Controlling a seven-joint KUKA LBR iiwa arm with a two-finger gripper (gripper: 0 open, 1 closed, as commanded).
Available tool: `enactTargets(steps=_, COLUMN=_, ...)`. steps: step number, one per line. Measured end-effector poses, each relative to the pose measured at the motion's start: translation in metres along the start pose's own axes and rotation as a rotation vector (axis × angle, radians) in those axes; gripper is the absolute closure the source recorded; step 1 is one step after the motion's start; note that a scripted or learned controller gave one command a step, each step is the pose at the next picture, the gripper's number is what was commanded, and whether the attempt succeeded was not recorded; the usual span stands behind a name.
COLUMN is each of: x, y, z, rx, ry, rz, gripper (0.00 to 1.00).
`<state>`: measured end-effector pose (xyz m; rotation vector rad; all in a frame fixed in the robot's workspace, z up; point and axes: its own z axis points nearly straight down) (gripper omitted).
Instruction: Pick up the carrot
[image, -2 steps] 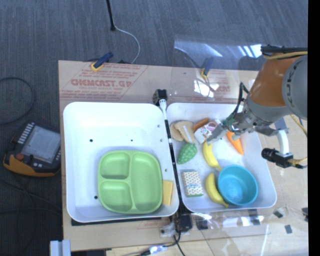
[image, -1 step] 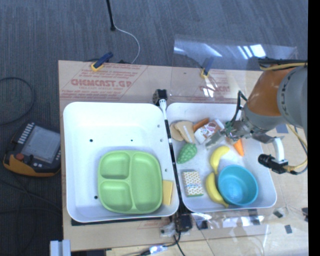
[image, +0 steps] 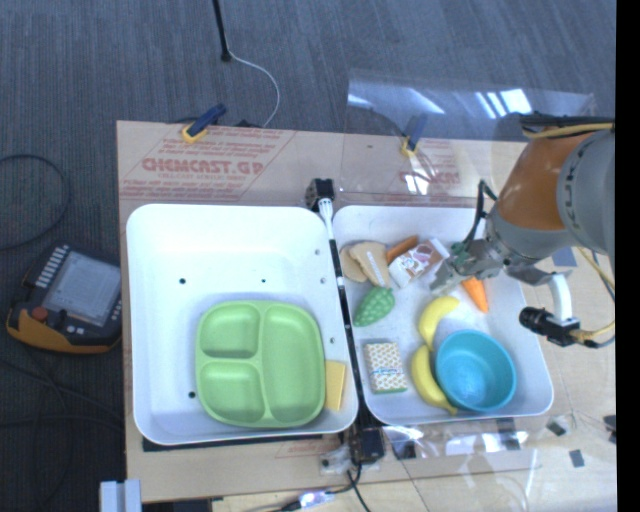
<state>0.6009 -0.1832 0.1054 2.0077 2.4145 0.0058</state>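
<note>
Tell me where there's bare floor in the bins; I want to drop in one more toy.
Left bin: bare floor across its far half, between the rim and the green divided plate. Right bin: crowded; the banana, blue bowl, carrot and gripper fill it.

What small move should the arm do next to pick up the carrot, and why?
Probably lower the gripper slightly onto the carrot. It hovers at the carrot's upper end in the right bin, and the banana lies close on the left, so descend straight.
</note>
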Motion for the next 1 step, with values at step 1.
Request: enactTargets(steps=1, x=-0.0044, y=0.0208, z=-0.0489, rx=0.003, ry=-0.005, rz=0.333, gripper=1.00)
